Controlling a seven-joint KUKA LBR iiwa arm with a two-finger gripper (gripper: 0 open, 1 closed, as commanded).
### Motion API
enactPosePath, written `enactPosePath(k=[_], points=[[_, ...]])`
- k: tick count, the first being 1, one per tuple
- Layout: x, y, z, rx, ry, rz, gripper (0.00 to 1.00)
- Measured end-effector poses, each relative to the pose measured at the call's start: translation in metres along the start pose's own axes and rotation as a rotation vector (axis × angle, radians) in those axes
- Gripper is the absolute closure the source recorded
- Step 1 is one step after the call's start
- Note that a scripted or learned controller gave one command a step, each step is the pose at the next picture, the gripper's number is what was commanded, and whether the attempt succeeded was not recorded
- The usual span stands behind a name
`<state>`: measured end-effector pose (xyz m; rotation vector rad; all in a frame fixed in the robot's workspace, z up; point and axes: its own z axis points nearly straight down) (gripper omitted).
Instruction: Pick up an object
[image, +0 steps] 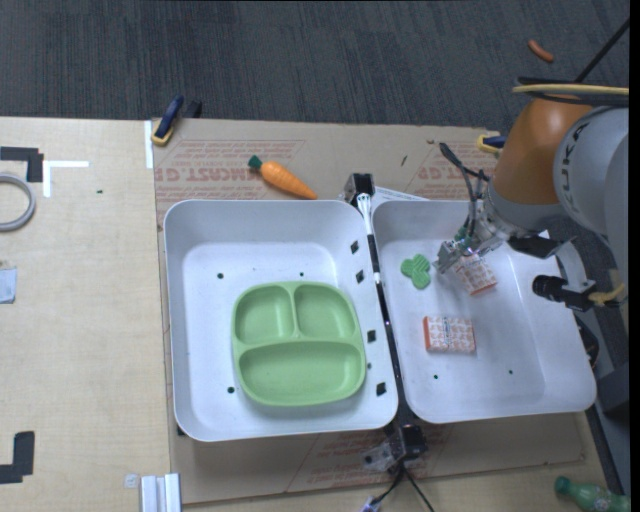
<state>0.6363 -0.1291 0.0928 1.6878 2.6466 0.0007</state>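
Over the right bin, the arm's gripper hangs just beside a small pink-and-white packet; whether its fingers are spread or closed, we cannot tell. A second red-and-white wrapped block lies flat nearer the bin's front, and a green leaf-shaped toy sits left of the gripper. We judge the packet light, crinkly and likely slippery, best pinched across its narrow sides. The green divided plate rests in the left bin.

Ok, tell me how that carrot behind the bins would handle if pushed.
The carrot lies on its side on the cardboard, tapered, so it would probably roll in a curve. It looks like a small toy, likely light and stiff. Its smooth surface may slip.
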Motion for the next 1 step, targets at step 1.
enactPosePath(k=[1], points=[[0.0662,-0.0264,-0.1073,0.001,0.001,-0.122,1.0]])
